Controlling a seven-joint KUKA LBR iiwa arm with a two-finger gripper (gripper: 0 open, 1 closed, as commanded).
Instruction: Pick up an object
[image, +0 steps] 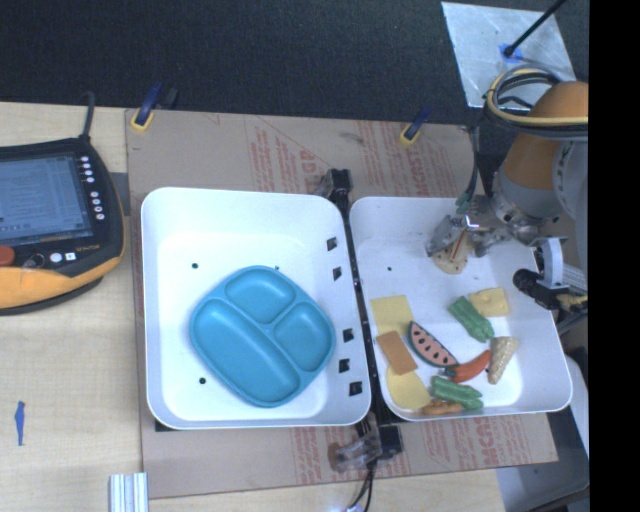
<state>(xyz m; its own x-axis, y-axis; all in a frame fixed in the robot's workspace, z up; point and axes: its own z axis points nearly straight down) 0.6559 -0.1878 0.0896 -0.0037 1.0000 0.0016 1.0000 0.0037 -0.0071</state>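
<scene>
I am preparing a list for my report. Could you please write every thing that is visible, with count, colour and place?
bins: two, white, side by side on the bench
divided plate: one, blue, in the left bin
watermelon slice: one, red and green, right bin
yellow pieces: about three, right bin
green pieces: two, right bin
corn cob: one, pale, right bin
tan object: one, far part of the right bin, at the gripper
control tablet: one, black and orange, left of the bins
clamps: two, yellow and blue, far bench edge
arm: one, grey and orange, right side
gripper: one, metal, over the right bin
</scene>
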